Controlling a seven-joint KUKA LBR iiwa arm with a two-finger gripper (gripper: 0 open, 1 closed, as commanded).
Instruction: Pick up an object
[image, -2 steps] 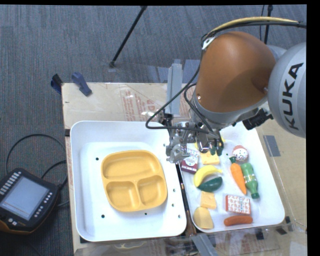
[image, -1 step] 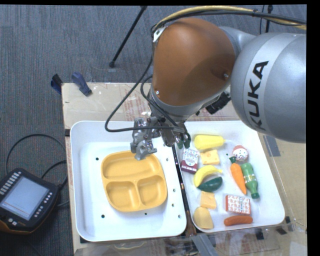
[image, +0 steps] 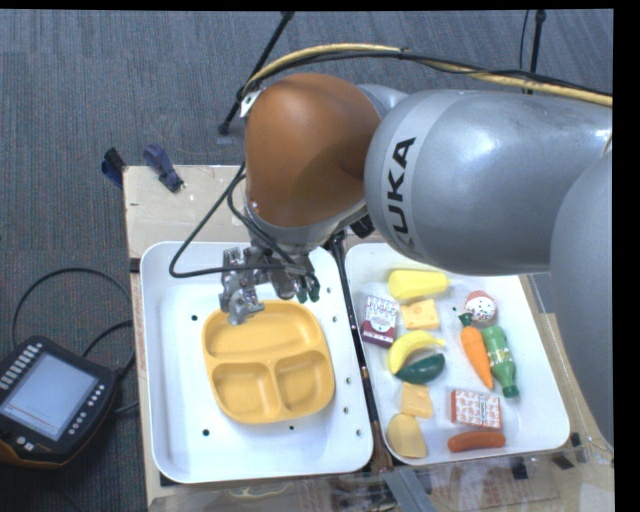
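Pick not done yet: gripper (image: 262, 290) sits over the left bin (image: 170, 400) at the yellow divided tray's (image: 268, 365) far rim, fingers look parted with nothing between them (hard to see), toy foods (image: 440, 350) untouched in the right bin (image: 545, 400).

Robot lab, KUKA arm (image: 480, 180), teach pendant (image: 45, 395) (grey carpet)

Tray (image: 268, 375) in left bin (image: 170, 400); toys (image: 440, 360) in right.

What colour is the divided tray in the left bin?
Yellow-orange, plain, with three compartments; the divided tray shows clearly in the camera view.
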